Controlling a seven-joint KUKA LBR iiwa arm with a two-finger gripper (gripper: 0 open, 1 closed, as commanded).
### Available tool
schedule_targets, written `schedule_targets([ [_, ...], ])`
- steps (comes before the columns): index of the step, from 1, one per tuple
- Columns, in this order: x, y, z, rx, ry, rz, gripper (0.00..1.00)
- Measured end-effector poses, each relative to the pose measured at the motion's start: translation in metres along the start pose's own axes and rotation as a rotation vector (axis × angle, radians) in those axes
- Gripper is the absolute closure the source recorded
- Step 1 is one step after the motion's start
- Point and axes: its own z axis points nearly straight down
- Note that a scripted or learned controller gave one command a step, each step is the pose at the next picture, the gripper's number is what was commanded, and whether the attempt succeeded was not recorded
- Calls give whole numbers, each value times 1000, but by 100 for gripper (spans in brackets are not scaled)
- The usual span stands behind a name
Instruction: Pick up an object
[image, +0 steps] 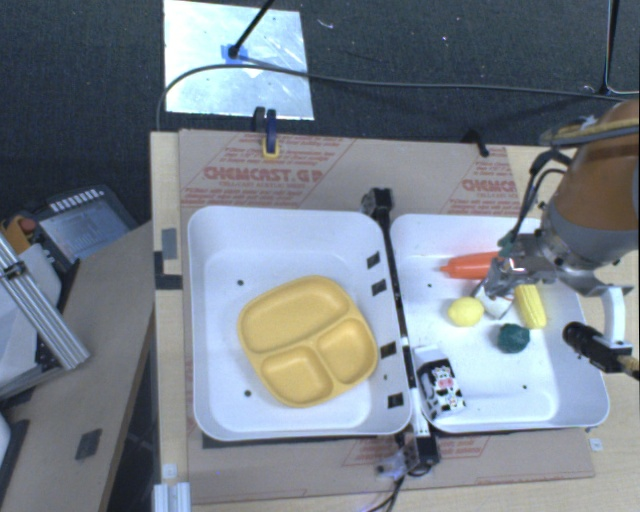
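We see two white bins side by side on the surface (330, 160). The left bin (215, 300) has one yellow plate (305, 340) in it. The plate has three parts.

The right bin (560, 400) has five small things in it. We count one orange carrot (468, 265) near the back, one round yellow lemon (465, 312), one yellow corn cob (530, 306), one dark green lump (514, 338), and one small black and white toy (441, 388) near the front left corner. The lemon is just left of the corn. The green lump is just in front of the corn. The carrot is behind the lemon.

One grey and orange arm (595, 200) comes in from the right. Its claw (500, 280) is low in the right bin. It sits between the carrot, the lemon and the corn, very close to all three. We cannot tell if the claw is open or closed, and we cannot see anything held in it. All five small things look like they lie on the bin floor.
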Motion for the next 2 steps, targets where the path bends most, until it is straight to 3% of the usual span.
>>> schedule_targets([
  [2,88,-13,-4,4,2,-5,100],
])
